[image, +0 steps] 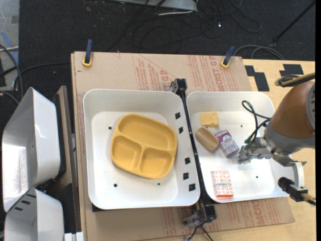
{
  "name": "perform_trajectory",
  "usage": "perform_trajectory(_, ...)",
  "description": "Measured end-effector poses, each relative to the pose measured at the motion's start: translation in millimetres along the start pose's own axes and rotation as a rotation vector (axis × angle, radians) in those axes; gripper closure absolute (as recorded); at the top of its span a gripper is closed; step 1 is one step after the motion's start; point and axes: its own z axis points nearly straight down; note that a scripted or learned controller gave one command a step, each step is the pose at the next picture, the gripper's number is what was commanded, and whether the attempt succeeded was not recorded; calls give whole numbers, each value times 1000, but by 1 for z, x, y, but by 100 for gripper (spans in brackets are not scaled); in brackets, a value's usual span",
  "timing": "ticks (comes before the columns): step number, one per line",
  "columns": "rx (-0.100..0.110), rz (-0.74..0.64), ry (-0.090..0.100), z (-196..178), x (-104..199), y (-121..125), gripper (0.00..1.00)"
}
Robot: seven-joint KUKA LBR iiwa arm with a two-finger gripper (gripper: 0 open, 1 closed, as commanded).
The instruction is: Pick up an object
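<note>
Gripper point(246, 155) low in right bin point(261, 102), just beside purple carton point(226, 142); finger state cannot tell; best to center over carton, clear of bread roll point(206, 138), before closing

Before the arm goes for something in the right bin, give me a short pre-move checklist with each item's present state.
1. Targets in the right bin: ok; yellow block, tan piece, purple carton, red-and-white box.
2. Gripper over that bin: ok, just right of the purple carton.
3. Object already gripped: cannot tell.
4. Purple carton free to lift: not ok, it lies close against the tan piece.
5. Red-and-white box stands apart: ok, but near the front wall.
</note>
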Motion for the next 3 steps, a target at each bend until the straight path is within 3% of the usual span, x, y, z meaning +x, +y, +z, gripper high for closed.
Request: perform_trajectory(3,-6,-9,-3,-139,-15,18,100)
